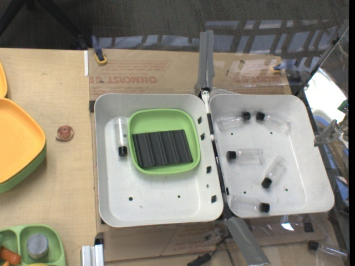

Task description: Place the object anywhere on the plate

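A green square plate (136, 127) lies in the left white bin (155, 204), toward its back. A black ridged block (164, 148) rests flat on the plate and covers most of its floor. Just left of the plate, a clear vial with a black cap (121, 137) lies on the bin floor, apart from the plate's rim. The right white bin (299, 195) holds several clear vials with black caps, among them one at the back (252, 116), one in the middle (244, 155) and one tilted toward the front (273, 173).
A stack of orange plates (16, 143) sits on the wooden table at far left, with a small brown knob (65, 132) beside it. A green compartment tray (33, 245) is at the bottom left. Cardboard (144, 79) lies under the bins.
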`<state>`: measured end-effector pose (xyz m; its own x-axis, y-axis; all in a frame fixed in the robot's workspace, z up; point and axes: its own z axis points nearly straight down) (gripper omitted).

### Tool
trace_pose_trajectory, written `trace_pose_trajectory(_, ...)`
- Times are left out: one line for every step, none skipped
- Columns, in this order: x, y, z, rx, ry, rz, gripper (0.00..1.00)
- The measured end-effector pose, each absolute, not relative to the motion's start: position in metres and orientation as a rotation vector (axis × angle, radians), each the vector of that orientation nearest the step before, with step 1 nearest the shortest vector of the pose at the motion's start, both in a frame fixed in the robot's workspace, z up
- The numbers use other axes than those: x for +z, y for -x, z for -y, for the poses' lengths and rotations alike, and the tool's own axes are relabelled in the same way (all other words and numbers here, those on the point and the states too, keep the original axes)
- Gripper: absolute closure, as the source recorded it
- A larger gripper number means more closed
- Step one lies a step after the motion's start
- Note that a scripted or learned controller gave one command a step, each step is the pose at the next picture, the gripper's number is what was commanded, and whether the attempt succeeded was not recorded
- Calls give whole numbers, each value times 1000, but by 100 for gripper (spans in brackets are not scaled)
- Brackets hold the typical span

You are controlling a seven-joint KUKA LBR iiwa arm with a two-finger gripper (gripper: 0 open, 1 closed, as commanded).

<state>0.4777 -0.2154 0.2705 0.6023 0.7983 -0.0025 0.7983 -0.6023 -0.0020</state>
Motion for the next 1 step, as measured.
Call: trace_pose_trajectory(257, -477, 215, 7, 2880, 1248, 0)
